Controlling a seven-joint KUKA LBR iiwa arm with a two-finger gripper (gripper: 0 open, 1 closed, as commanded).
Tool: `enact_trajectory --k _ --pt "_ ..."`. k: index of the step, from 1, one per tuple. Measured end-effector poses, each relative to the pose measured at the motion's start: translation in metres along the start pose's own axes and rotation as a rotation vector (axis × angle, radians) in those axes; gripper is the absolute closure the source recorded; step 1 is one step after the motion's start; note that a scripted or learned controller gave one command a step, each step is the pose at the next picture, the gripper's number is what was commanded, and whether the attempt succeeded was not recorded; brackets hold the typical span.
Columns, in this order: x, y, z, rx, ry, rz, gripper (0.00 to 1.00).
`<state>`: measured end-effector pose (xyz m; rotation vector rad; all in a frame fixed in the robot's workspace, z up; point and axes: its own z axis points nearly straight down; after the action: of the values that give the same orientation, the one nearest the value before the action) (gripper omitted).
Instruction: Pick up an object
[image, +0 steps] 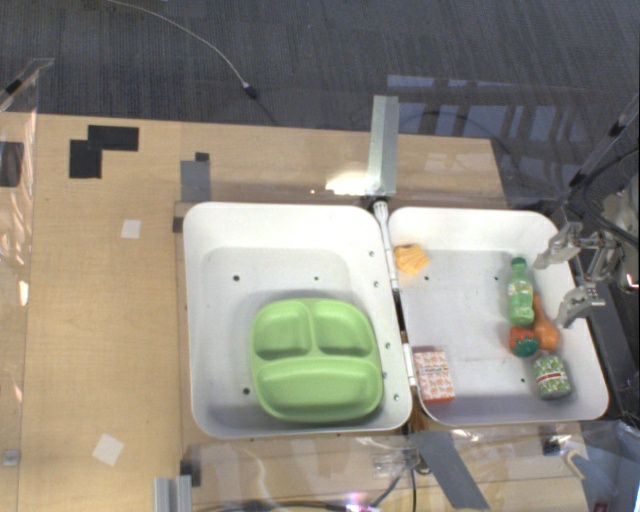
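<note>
The right bin (470, 225) holds several small objects. A green bottle (519, 293) lies near its right side, with an orange and red fruit-like piece (531, 339) just below it and a small green-labelled can (551, 376) nearer the front corner. A yellow-orange wedge (410, 260) rests by the divider, and a red and white box (433, 373) sits at the front left. My gripper (566, 276) hovers at the bin's right rim, just right of the bottle. Its fingers (555, 247) are open with nothing between them.
The left bin (210, 240) carries a green divided plate (316, 358). A metal post (384, 145) rises behind the divider between the bins. Wooden bench surface stretches off to the left.
</note>
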<state>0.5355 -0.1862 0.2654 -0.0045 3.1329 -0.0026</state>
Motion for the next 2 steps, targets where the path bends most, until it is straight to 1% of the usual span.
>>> enact_trajectory --k 1,2 --pt "0.021 0.027 0.127 -0.002 0.008 0.292 0.0" --pt "0.01 0.011 0.175 0.001 -0.007 0.203 0.0"
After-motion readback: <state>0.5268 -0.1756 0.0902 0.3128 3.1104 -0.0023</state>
